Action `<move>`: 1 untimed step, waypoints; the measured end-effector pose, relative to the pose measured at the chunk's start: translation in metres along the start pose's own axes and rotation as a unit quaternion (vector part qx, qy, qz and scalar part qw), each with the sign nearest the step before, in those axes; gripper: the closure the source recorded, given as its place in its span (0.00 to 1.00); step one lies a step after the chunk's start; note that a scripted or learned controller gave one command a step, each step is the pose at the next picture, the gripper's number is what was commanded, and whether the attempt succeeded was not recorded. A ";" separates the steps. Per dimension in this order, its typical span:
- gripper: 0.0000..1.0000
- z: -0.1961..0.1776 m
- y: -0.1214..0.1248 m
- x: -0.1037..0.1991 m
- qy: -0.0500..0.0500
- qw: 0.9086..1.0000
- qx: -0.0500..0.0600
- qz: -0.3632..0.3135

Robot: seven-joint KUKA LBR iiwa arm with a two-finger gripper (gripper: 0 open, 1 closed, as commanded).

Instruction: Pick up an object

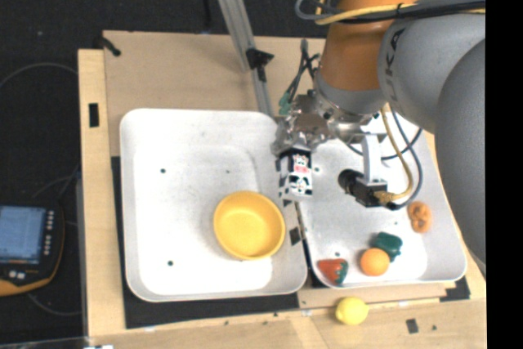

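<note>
- Left bin (163, 143): a yellow bowl (248, 225) sits near its right wall.
- Gripper (296, 176): hangs over the divide between the bins; whether anything is held cannot be told.
- Right bin (441, 257): red item (333, 270), orange ball (375, 261), green piece (388, 243), orange lump (420, 215).
- Bench (180, 69): yellow lemon (351, 310) in front of the right bin.
</note>
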State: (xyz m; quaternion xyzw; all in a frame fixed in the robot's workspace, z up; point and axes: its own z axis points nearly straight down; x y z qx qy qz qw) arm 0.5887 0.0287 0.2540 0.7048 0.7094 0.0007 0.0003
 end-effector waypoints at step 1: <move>1.00 0.016 0.027 0.044 -0.001 1.000 0.000 0.001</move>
